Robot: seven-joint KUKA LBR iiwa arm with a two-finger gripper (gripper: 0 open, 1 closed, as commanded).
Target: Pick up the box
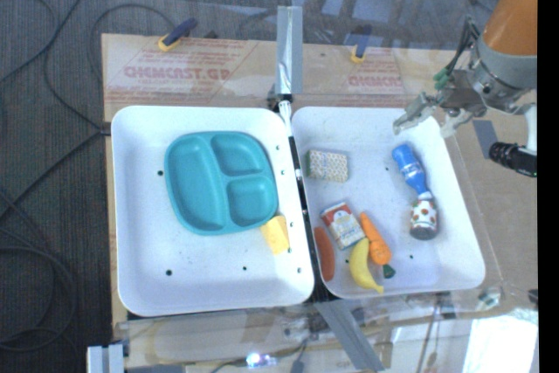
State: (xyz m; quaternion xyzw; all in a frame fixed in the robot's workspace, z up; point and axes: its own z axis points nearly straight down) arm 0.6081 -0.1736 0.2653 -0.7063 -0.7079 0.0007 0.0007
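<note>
Approach step: gripper (417, 113) at upper right of frame over the right bin (454, 262) rim, fingers spread, nothing held; box (343, 225) lying lower centre beside carrot (376, 242); next, travel down-left and descend.

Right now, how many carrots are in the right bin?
2: one carrot lies between the box and the bottles, touching the banana; the other lies along the bin's left wall.

The arm (515, 22) has an orange band above a grey wrist ring. Below sits a pale metal gripper (417, 113) with thin fingers, green bits, and dark cabling.
</note>
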